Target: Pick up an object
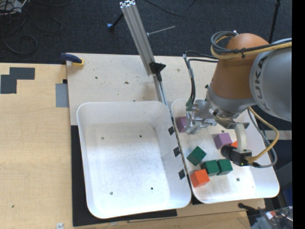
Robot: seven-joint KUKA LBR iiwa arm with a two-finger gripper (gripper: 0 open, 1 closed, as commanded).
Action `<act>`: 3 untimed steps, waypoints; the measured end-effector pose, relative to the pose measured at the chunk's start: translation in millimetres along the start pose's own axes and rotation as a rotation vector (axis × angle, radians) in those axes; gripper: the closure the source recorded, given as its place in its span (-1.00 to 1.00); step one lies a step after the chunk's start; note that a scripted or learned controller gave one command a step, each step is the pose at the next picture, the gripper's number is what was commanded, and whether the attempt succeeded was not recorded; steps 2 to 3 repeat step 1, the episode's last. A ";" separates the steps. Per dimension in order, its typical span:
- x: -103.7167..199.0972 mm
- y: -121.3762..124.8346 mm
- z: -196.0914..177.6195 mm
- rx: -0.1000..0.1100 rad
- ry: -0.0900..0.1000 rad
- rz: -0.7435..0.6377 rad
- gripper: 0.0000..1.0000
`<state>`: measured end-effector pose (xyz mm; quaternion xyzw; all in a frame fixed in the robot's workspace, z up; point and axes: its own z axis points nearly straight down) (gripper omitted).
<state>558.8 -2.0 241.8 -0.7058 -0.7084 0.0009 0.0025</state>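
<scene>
Gripper (194,123) hangs low over the upper-left part of the right bin (267,187), just beside the divider between bins. Finger state: cannot tell, the metal tip is a blur against the white floor. Nothing visibly pinched, so no hold claimed.

Nearest candidate is a purple block (180,123), touching or just left of the gripper tip, tucked against the bin wall. Judgement: this is the likely target, and its wall-hugging spot leaves little room for a finger on that side, so a miss or a shove is a risk.

Other pickables lie lower in the same bin: a second purple block (222,140) to the right, with something orange peeking behind it; a tilted green cube (196,155); two dark green blocks (216,167) side by side; an orange cube (200,177) near the front-left corner. They're loosely scattered, mostly apart, which suits single grabs.

The arm (238,75) reaches in from the right, its orange band above the wrist, cables looped around it. Left bin (86,113) holds only specks. A slanted aluminium bar (140,37) stands behind the bins; a small blue and yellow clamp (72,58) sits at the bench's far-left corner.
</scene>
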 end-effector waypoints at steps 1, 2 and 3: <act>57.2 2.8 -5.1 -0.002 0.000 -0.002 1.00; 57.2 2.8 -5.1 -0.002 0.000 -0.002 1.00; 57.2 2.8 -5.1 -0.002 0.000 -0.002 1.00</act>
